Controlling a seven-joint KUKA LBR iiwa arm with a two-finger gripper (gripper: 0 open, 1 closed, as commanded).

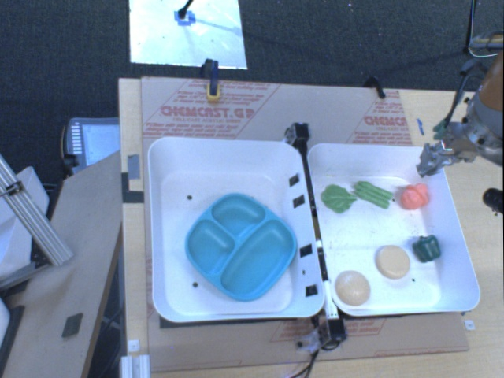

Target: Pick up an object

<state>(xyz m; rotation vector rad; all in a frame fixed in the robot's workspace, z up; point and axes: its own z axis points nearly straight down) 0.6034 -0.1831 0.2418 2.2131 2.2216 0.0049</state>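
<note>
The pink object (414,197) lies in the right bin (453,235), just below the gripper (431,161); approach step, next it must descend. Jaws' state I cannot tell.

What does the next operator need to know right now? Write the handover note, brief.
Gripper: hanging over the right bin's far right corner, just above the pink toy; nothing seen held.
Right bin: green leafy piece, green pod, pink toy, dark green pepper, two beige rounds.
Left bin: blue divided plate.
Done: nothing lifted.
Left: grasp and lift one object.
</note>
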